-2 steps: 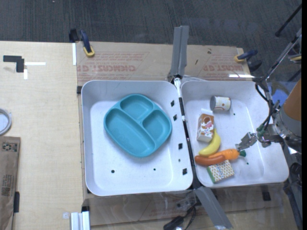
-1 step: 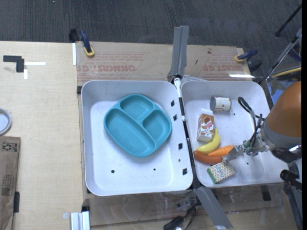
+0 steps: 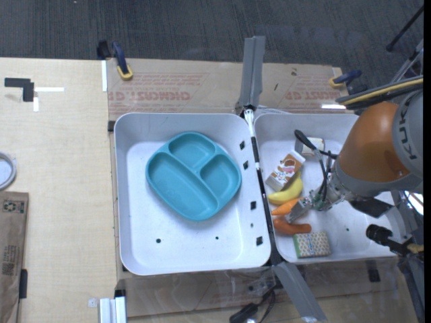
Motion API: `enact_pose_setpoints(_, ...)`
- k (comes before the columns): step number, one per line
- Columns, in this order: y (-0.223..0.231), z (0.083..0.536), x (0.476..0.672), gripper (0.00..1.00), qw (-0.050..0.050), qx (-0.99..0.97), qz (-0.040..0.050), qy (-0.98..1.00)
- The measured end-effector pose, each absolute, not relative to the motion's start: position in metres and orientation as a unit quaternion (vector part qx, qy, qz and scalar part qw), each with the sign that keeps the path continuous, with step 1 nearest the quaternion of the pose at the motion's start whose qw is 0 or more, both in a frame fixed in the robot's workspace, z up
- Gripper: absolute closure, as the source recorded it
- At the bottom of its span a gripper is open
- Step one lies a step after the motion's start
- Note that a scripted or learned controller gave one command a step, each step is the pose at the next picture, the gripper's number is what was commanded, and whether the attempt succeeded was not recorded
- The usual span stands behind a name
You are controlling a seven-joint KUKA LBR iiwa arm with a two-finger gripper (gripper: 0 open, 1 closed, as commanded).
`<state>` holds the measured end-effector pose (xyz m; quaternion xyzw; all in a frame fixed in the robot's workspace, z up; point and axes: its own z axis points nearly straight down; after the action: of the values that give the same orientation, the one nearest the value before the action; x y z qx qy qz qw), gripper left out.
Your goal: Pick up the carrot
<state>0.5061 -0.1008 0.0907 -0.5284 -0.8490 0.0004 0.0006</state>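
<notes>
Pincer (image 3: 301, 210) low beside banana (image 3: 286, 192), poised over carrot (image 3: 292, 227) for pickup; clench state unclear, can't tell.

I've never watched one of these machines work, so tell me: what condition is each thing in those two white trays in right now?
blue divided plate: flat in left bin, nothing on it
banana: lying in right bin
carrot: lying on bin floor, not lifted
small carton: lying flat
green packet: lying flat
gripper: low, just above the carrot

We see a turquoise divided plate (image 3: 194, 175) in the white left bin (image 3: 135, 247), and an orange carrot (image 3: 292, 227) beside a yellow banana (image 3: 286, 192) in the white right bin (image 3: 350, 244).
</notes>
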Motion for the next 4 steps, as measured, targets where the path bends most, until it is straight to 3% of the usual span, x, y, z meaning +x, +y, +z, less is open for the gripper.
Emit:
enact_pose_setpoints(1,-0.104,0.099,0.506,1.0,0.0,-0.531,0.002,-0.847)
enact_pose_setpoints(2,-0.017,0.19,0.522,1.0,0.001,-0.571,0.0013,-0.821)
enact_pose_setpoints(3,-0.061,0.19,0.478,1.0,0.002,-0.525,0.0013,-0.851)
enact_pose_setpoints(4,-0.061,0.19,0.478,0.0,0.001,-0.526,0.0012,-0.851)
